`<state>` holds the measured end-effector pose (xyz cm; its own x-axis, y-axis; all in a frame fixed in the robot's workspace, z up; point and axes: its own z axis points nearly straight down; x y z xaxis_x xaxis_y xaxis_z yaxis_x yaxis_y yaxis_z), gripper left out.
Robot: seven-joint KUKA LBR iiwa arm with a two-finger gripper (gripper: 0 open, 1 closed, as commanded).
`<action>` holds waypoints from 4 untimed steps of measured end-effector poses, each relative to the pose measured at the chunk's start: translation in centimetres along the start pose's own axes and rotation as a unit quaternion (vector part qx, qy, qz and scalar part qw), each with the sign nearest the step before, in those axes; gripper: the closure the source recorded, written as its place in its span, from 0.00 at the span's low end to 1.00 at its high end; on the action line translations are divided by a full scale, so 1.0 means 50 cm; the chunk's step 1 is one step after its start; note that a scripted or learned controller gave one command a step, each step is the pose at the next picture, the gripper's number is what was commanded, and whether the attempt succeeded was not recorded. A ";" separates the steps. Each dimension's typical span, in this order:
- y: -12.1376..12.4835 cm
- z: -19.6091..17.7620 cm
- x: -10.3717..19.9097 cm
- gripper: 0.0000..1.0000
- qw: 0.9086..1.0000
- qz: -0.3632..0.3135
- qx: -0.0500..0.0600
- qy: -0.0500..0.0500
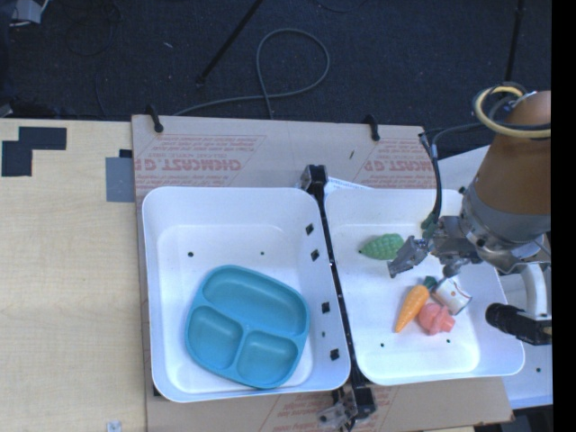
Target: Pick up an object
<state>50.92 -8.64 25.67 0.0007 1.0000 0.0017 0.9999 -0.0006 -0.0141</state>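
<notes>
Sky-blue divided tray in the left white bin. In the right white bin: green bumpy piece, orange carrot with green top, pink lump, white-and-red cup. Grey arm, orange band.

Robotics lab, white bins on cardboard-covered bench, loose cables on dark floor

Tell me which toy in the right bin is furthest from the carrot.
The green leafy toy, lying apart toward the divider; the pink toy sits right beside the carrot.
</notes>
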 end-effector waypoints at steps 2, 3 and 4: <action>-0.004 0.076 -0.001 0.00 1.000 0.000 -0.003 0.000; 0.006 0.200 0.009 0.00 1.000 0.000 -0.003 0.000; -0.002 0.288 0.011 0.00 1.000 0.000 -0.002 0.000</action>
<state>50.61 -8.07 11.26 0.0005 1.0000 0.0023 1.0000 -0.0005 -0.0094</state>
